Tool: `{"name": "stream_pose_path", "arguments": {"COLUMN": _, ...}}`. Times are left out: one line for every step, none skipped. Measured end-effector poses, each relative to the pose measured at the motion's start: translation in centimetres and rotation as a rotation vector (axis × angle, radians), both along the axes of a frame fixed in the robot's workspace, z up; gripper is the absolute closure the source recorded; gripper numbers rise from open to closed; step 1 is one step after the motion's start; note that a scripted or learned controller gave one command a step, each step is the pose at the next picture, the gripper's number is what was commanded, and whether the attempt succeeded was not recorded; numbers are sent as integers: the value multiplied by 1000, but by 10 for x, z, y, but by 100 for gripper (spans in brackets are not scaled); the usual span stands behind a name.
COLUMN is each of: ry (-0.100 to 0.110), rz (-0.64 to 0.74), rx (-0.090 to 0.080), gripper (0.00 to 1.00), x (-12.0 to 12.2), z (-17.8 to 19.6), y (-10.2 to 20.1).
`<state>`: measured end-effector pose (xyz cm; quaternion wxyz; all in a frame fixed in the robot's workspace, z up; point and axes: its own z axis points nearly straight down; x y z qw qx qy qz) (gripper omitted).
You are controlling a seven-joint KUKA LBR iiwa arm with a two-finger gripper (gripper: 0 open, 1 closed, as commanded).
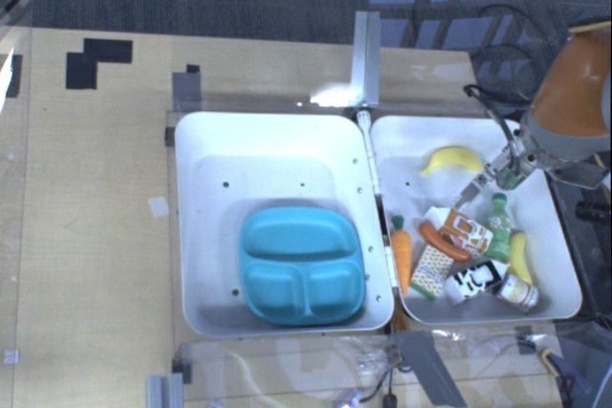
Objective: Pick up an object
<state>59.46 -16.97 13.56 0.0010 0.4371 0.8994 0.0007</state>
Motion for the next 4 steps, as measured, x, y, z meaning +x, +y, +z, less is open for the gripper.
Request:
{"name": "stream_pose_path", "arguments": {"ry": -2, "rz": 410, "rx": -2, "gripper": 0, "x": -48, "z": 39, "y": 16}}
{"name": "stream_pose_path", "arguments": {"ry": -18, "rz": 430, "rx": -10, "gripper": 0, "x": -46, "z": -33, "y": 39}}
{"name": "stream_pose_path", "arguments": {"ry": -23, "rz": 428, "rx": -9, "gripper": 100, "x": -43, "z": -24, "y": 40}}
{"name": "stream_pose_path", "arguments": {"ry": -4, "rz": 430, "rx": -2, "gripper": 100, "x": 22, "z": 74, "y": 155}}
